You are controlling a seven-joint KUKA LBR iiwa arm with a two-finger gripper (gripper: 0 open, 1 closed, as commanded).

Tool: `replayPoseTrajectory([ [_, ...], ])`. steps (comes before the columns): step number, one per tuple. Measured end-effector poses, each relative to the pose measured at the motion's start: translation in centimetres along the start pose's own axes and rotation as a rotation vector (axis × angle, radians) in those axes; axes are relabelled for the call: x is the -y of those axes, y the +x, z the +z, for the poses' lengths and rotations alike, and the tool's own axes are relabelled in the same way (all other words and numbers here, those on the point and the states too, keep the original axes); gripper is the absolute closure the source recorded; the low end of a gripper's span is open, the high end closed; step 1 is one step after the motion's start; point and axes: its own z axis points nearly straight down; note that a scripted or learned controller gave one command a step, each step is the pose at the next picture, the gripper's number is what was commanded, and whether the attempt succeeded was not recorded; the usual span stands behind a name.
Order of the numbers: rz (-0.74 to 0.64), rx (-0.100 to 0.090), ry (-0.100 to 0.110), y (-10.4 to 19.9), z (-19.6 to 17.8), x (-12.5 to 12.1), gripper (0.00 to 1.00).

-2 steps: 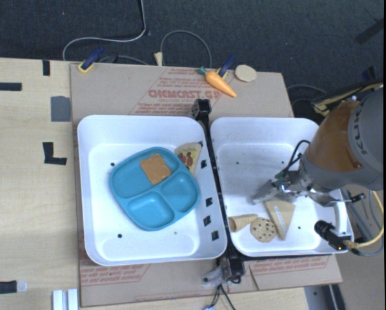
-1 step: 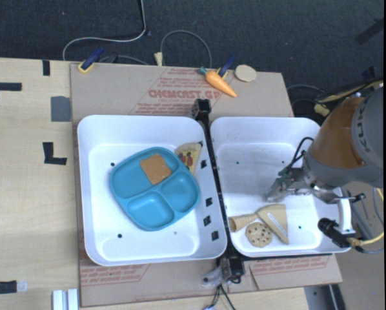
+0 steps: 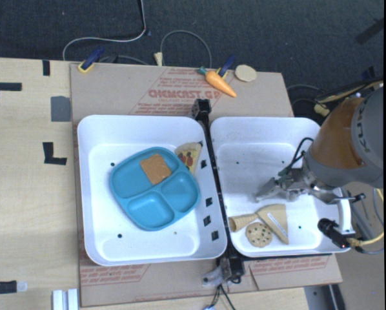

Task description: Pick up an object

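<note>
Gripper (image 3: 265,190), on the grey arm entering from the right of the frame, sits low in the right bin (image 3: 244,129), near its middle; we cannot tell from this angle whether it is released or clenched, and we see nothing carried in it. Nearest candidates lie just below it toward the lower edge of the frame: a tan wedge (image 3: 275,219), its long axis running from upper left to lower right; a round cookie (image 3: 259,235) touching the wedge's lower left side; and a small cone-shaped piece (image 3: 240,223) left of these, lying roughly level with its point toward the divider. We judge the wedge the closest target, calling for a short move downward in the frame and a grip set across its narrow width. Left bin (image 3: 90,173) holds a blue divided tray (image 3: 155,196) near its centre, with a brown square slice (image 3: 156,169) resting in the tray's upper compartment; the other compartments look bare. A pale slice-shaped item (image 3: 190,154) lies beside the tray's upper right edge, close to the divider. Outside the bins, on the cardboard at upper centre, we list a toy carrot (image 3: 220,84) and a pale round disc (image 3: 246,73).
</note>
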Motion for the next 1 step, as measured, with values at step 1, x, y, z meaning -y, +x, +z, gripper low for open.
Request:
replayPoseTrajectory([
  [1,0.000,-0.001,-0.001,3.78,0.96,3.36,0.00],
])
